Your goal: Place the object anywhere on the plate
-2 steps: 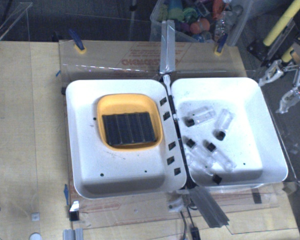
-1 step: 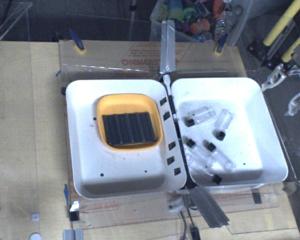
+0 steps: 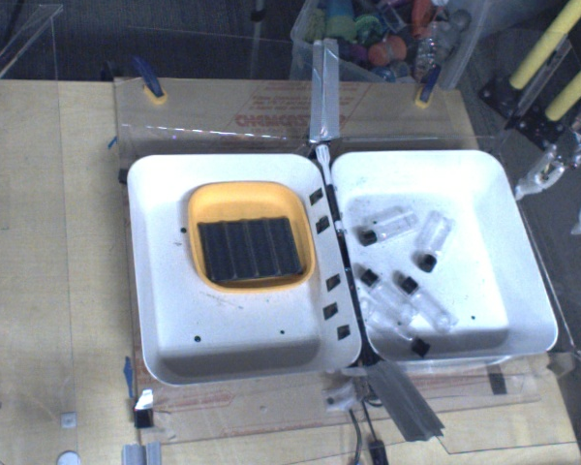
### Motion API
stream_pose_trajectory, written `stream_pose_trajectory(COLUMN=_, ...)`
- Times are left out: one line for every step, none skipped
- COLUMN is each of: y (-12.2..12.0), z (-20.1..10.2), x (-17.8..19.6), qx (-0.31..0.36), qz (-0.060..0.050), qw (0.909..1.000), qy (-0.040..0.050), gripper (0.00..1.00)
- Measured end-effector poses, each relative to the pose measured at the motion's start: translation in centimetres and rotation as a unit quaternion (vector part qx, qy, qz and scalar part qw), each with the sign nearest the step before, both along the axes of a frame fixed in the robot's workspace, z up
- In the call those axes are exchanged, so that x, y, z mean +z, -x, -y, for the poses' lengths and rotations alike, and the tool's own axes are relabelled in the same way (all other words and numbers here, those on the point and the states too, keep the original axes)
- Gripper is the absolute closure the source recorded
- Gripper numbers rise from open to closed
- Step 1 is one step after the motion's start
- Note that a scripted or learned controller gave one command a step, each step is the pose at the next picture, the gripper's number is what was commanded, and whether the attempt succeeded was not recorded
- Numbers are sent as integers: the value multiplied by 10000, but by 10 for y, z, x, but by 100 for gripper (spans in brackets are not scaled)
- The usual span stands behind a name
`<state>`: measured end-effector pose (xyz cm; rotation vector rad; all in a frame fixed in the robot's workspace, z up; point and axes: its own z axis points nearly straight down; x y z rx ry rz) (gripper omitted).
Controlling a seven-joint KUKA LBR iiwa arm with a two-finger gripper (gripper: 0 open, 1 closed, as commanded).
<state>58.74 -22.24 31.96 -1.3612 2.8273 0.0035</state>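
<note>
Where two shallow white bins meet, we see clear black-capped plastic vials [image 3: 399,224] scattered in the right bin [image 3: 494,260], rounded yellow plate [image 3: 247,194] in the left bin [image 3: 165,303] with open floor around it, and the gripper [image 3: 552,168] beyond the right rim — its grip we cannot tell.

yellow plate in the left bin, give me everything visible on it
The yellow plate is a rounded-rectangle dish with a raised rim, looks like matte plastic. A dark ribbed rectangular insert, with about five lengthwise ridges, fills most of its well. It lies flat on the floor of the left bin, toward the bin's far side and nearer the divider than the left wall. Nothing else touches it. The clear vials with black caps all lie in the right bin.
</note>
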Motion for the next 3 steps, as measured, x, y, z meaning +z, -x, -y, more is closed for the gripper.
stream_pose_trajectory(y=12, z=0, x=-30, qx=1728, qz=1, qw=9849, qy=-1, gripper=0)
stream_pose_trajectory(y=-20, z=1, x=-106, qx=3337, qz=2, qw=9427, qy=-5, gripper=0)
stream_pose_trajectory(y=-12, z=-3, x=-12, qx=3723, qz=25, qw=9281, qy=9, gripper=0)
